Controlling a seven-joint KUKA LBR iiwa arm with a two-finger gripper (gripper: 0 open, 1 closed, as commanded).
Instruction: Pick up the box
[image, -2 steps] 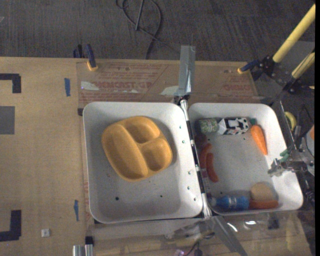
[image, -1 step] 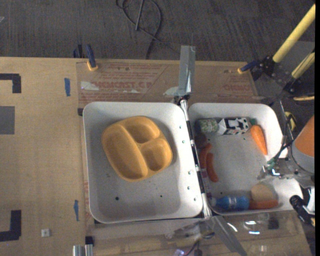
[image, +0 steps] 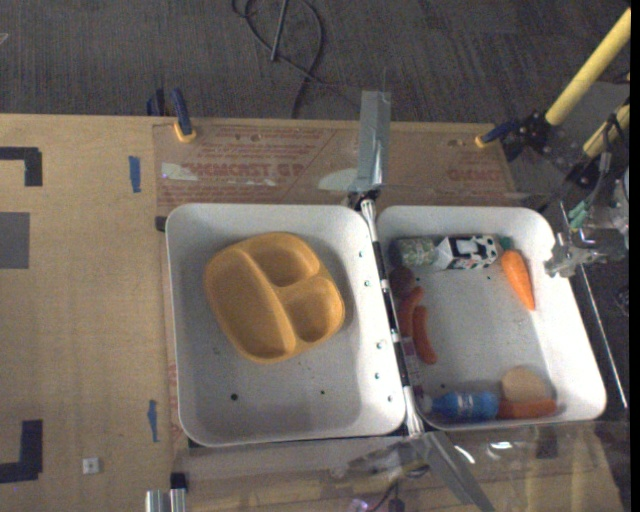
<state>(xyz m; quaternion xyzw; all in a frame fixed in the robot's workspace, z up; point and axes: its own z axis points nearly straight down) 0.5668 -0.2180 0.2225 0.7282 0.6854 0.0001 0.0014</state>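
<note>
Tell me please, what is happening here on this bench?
A robot arm is set to pick up the box, a small carton with a cow pattern lying at the far edge of the right bin. Nothing is being handled yet: the gripper is at that bin's right rim, apart from the box. A carrot, sausages, a blue bottle and bread share that bin. The left bin holds a yellow divided plate.

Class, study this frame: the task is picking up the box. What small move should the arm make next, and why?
Probably shift the gripper leftward over the right bin toward the box. The gripper sits at the bin's right rim, apart from the box, which lies along the far wall beside the carrot.
</note>
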